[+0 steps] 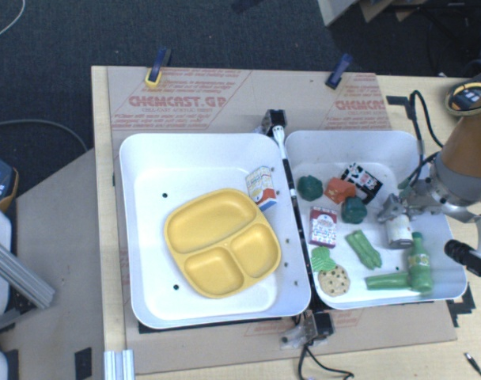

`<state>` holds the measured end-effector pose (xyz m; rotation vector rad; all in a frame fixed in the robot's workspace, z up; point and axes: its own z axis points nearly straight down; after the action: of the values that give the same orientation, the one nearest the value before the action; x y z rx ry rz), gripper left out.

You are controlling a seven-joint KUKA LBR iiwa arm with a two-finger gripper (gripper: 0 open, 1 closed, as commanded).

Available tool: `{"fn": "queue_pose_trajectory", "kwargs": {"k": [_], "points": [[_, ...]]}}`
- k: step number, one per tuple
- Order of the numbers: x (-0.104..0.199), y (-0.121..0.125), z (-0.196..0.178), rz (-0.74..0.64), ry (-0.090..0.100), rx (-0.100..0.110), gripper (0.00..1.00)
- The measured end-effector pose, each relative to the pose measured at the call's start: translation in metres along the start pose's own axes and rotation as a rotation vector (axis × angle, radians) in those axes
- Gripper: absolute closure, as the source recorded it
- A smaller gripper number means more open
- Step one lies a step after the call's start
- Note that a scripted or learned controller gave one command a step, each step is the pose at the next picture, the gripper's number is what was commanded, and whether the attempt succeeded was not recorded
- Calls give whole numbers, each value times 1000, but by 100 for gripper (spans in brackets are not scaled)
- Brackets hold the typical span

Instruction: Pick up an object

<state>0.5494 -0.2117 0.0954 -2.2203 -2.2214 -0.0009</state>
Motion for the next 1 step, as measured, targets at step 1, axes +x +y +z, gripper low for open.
{"fn": "queue_pose_trajectory", "kwargs": {"k": [1], "points": [[-2, 7, -45, 0, -4, -7, 100]]}}
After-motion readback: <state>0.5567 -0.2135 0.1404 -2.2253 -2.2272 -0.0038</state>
